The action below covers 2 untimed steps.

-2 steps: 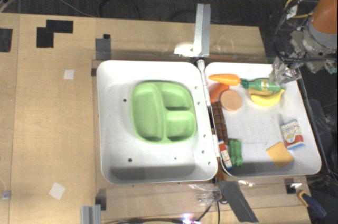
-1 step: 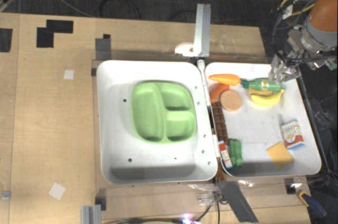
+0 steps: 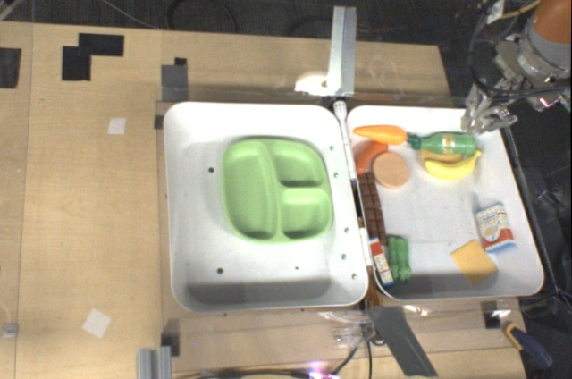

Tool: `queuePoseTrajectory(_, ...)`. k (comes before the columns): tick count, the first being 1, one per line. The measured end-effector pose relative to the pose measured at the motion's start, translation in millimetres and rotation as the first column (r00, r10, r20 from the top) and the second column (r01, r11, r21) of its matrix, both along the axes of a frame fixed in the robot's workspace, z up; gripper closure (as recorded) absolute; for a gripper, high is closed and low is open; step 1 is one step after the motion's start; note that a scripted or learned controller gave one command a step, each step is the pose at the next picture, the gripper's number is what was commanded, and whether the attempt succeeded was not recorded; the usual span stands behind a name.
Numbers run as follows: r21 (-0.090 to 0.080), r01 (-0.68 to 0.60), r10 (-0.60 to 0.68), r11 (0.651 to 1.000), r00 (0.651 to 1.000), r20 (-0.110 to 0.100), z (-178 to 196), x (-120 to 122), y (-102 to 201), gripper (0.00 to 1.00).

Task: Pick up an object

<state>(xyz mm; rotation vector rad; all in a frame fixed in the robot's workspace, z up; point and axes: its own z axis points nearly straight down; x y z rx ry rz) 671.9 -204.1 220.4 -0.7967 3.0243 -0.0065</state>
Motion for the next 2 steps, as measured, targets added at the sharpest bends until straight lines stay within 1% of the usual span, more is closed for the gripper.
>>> queuePoseTrajectory(1,0.0,-0.086,0.086,0.996,0.996,-0.003,-18,0,31,1.0)
queuePoseTrajectory(2,-0.003,-0.228,0.228,0.974,0.974,-0.002,-32,0,-1,1.0)
